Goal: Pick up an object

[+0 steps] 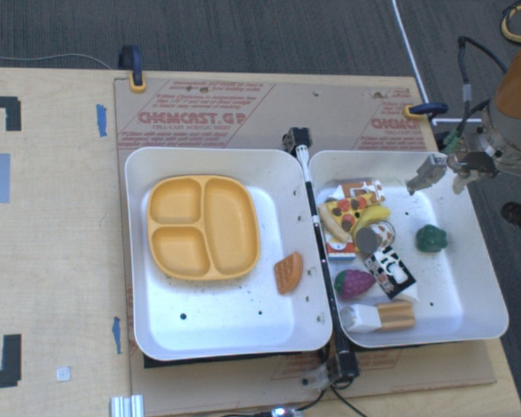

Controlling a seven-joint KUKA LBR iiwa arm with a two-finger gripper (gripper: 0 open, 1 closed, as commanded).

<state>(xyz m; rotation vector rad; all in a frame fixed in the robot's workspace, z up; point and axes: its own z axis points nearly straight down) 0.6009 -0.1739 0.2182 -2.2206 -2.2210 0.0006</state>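
Plate (204, 228): yellow-orange. Bins (243, 337): white. Ball (431, 239): green. Grapes (354, 283): purple. Banana (369, 216): yellow. Croissant (288, 273): orange-brown. Clamp (132, 60): blue.

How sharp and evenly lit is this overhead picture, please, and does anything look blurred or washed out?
Camera view: soft, even light, faint shadows under the yellow divided plate in the left bin; mild glare on the white floor of the right bin; the tool looks slightly blurred, while the green object stays reasonably sharp.
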